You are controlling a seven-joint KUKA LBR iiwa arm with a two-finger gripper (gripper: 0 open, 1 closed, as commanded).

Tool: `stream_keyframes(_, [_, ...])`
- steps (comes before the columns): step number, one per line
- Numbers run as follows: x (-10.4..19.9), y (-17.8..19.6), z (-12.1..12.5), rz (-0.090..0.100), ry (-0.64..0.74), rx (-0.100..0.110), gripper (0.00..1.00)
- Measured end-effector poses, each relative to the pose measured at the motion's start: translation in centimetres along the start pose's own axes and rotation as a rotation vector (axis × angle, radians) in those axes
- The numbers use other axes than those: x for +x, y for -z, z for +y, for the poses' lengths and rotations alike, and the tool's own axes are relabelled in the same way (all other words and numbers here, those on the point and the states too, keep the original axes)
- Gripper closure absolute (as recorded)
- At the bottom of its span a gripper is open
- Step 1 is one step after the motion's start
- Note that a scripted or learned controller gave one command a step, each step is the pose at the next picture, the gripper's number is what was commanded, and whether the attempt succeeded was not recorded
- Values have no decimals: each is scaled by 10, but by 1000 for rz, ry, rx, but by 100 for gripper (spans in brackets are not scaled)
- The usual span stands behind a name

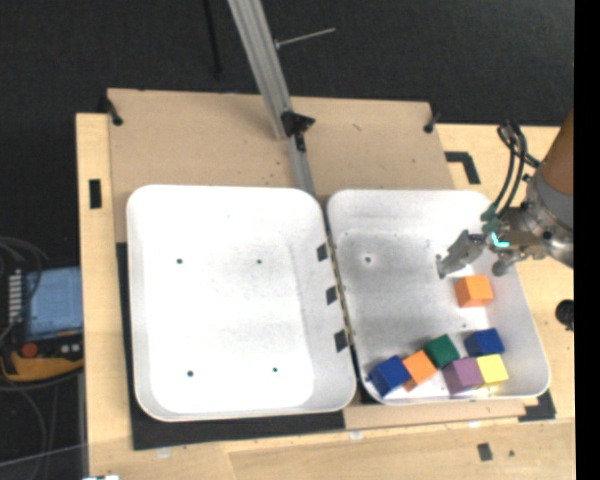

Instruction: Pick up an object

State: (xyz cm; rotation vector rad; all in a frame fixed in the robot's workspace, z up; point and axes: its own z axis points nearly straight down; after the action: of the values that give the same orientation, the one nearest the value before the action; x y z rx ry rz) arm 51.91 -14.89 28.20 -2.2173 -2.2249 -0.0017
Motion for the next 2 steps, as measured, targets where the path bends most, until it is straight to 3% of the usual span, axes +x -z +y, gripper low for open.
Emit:
stream_keyframes(1, [0,0,0,0,-2,-1,0])
stream_keyframes(2, [8,-48,-1,-2,-8,3,0])
